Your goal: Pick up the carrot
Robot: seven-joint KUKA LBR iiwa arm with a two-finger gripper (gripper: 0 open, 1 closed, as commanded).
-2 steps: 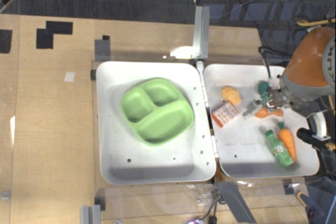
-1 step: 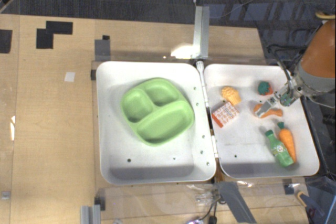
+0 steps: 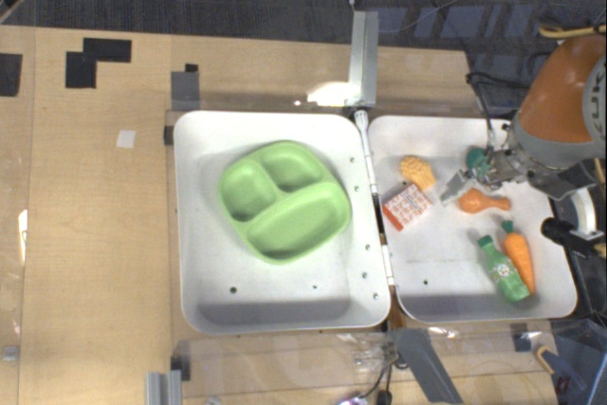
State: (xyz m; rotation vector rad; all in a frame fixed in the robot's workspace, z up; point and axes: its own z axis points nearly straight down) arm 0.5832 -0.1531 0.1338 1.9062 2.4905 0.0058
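the grey arm [image 3: 569,109] with its orange band came in from the right and bent down over the upper right part of the right bin [image 3: 427,285], its wrist tilted toward the bin's middle. the gripper [image 3: 471,175] hung low there, just above an orange drumstick-shaped toy [image 3: 484,200]; whether it touched the toy could not be told. whether the fingers were wide or narrow could not be told either, as they were small and blurred against the wrist, and nothing could be seen between them. the carrot [image 3: 519,259] lay near the right bin's lower right corner, lengthwise with its green top toward the far side, right beside a green bottle [image 3: 502,270] on its left, and apart from the gripper. a yellow lumpy toy [image 3: 417,171] and a small red-and-white packet [image 3: 405,206] lay toward the bin's left side. in the left bin [image 3: 204,299] sat a green divided plate [image 3: 284,198]. both bins rested on the wooden tabletop [image 3: 85,232].
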